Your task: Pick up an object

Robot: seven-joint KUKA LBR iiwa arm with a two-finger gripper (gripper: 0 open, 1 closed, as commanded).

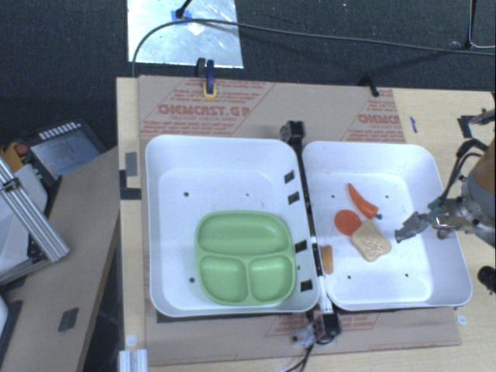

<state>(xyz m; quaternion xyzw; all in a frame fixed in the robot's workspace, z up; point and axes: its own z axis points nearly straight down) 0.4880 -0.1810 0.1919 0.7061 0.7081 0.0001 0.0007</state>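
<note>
The arm's two-finger pincer (411,227) is hanging over the right-hand shallow white plastic bin (403,285), reaching in from the right edge, and I cannot tell from this slanted view how it is set, since it shows as one dark, blurred shape.

Nothing is being carried. The likely targets are sitting together near the middle of that bin: a long orange carrot-shaped piece (361,200), a round red-orange disc (347,222) just below it, and a pale beige bread-like chunk (371,243) touching or nearly touching the disc. The beige chunk is lying nearest the pincer, just beside its tip.

The crowding is looking like the main hazard: a descent on any one piece is risking a nudge to its neighbour, so the target may be sliding away or two pieces may be getting wedged together. The chunk's irregular, lumpy form may also be giving a poor hold.

A small orange cylinder (327,259) is lying against the bin's left wall, where a reach would probably be striking the rim.

The green three-compartment plastic plate (244,256) is resting in the left white bin (174,177), well apart from all this.
</note>
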